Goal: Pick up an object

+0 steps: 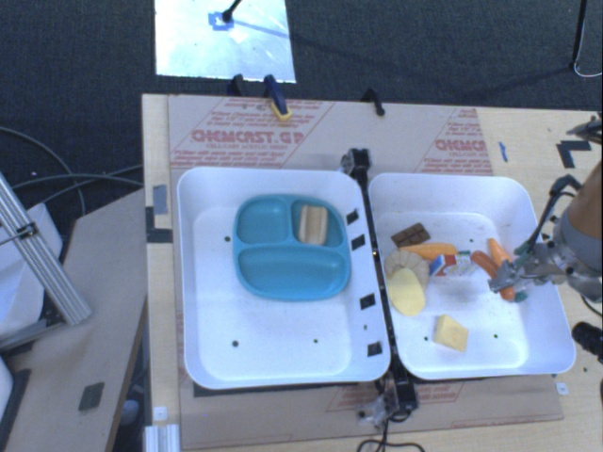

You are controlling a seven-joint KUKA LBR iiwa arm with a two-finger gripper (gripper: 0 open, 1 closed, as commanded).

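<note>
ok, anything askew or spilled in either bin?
Nothing spilled or damaged. The teal divided plate sits flat in the left bin with one tan food piece in a compartment. The right bin holds loose toy food clustered near the divider.

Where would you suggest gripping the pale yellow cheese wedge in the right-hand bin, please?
Probably straight down from above, closing across the narrow sides of the cheese wedge. It lies flat on the right bin floor, apart from the other food, so both sides look free for the fingers.

We see a divided plate (287,262) in the left bin (212,347), a bread slice (313,224) in its upper right compartment; food pieces clustered in the right bin (490,351).
</note>
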